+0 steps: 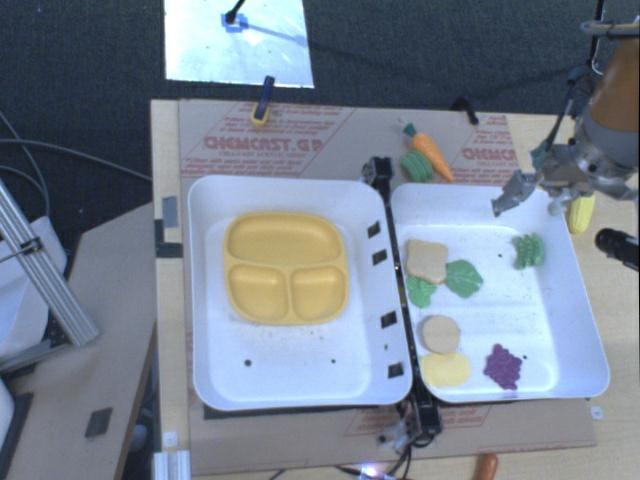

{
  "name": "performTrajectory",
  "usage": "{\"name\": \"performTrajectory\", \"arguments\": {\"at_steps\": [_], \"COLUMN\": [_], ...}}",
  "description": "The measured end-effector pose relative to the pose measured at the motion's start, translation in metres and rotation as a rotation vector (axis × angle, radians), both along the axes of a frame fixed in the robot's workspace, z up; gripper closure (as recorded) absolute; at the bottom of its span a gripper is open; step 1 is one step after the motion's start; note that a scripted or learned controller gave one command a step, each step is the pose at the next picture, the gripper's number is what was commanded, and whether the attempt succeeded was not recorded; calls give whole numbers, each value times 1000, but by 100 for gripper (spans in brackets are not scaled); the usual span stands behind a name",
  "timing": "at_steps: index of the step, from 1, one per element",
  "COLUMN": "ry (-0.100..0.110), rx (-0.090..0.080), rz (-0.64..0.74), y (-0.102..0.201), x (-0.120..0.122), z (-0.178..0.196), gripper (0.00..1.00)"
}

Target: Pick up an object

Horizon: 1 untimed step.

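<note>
From my seat, the grey two-finger gripper (520, 190) hangs over the right white bin's (575, 313) far edge — I cannot tell its state. Nearest is the small green broccoli-like toy (529, 251), just toward the camera from it, lying free on bare floor — tan bread slice (427, 260) further left.

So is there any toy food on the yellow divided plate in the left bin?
No, the yellow divided plate has three bare compartments; the toy foods lie in the right white bin.

Arm at upper right — gripper (540, 190) low (fingers leftward)
</note>
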<state>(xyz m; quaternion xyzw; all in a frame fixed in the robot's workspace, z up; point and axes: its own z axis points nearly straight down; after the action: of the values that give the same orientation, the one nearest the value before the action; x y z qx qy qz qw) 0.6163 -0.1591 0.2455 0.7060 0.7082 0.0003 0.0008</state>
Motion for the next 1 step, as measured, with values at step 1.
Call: {"name": "performTrajectory", "arguments": {"at_steps": [1], "ry": [-1], "rx": [4], "rz": [11], "y": [100], "x": [55], "z": [-49], "gripper": [0]}}
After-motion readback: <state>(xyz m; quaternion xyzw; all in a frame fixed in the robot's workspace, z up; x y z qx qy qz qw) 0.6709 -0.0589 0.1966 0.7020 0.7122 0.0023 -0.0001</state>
